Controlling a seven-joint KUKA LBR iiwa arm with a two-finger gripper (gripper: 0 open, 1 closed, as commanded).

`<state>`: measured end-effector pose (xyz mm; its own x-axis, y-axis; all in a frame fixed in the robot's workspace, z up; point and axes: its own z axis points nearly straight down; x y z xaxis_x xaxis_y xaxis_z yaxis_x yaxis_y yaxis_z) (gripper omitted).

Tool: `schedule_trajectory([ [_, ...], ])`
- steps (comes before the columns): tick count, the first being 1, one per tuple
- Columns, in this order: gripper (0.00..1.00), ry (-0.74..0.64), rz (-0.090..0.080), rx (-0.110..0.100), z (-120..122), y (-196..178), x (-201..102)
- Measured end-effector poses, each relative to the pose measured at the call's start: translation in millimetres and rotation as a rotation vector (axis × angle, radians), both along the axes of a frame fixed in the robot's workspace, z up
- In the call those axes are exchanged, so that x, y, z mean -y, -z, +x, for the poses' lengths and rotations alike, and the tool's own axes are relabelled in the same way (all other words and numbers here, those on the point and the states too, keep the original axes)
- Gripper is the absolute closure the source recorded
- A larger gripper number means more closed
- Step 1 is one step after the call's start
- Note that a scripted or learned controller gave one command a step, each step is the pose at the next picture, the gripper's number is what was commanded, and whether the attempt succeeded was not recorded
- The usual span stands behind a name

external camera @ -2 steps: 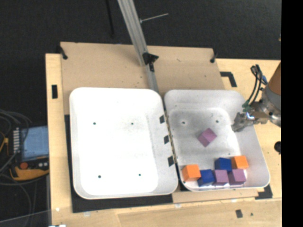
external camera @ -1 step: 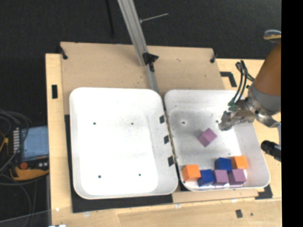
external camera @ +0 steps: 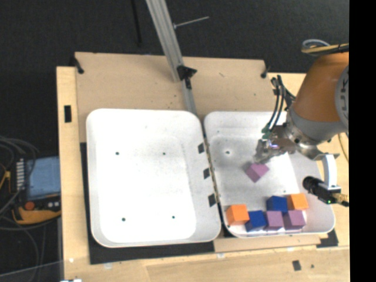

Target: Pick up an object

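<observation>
End effector point(external camera: 265, 151) hovers in the right bin point(external camera: 235, 128), just above and right of a lone purple block point(external camera: 256, 171); I cannot tell its state. Approach seems in hand. Next I must descend squarely over that block.

Bins point(external camera: 147, 175): white plastic, smooth, faint sheen, dark specks on the floors.
Bench point(external camera: 135, 78): pale wood board, matt.
Blocks point(external camera: 257, 172): matt, foam-like, in purple, orange and blue.
Arm point(external camera: 320, 93): glossy orange band, grey casing of smooth finish.
Slanted post point(external camera: 165, 31): bare metal, dull shine.
</observation>
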<state>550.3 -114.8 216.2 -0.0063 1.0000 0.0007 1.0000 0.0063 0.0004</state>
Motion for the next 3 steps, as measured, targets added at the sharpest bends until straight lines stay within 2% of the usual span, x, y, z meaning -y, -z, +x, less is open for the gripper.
schedule_trajectory([
  [1,1.0,-0.002,0.001,0.004,0,-13,-57],
  [3,1.0,-0.002,0.001,-0.002,-13,-1,-163],
])
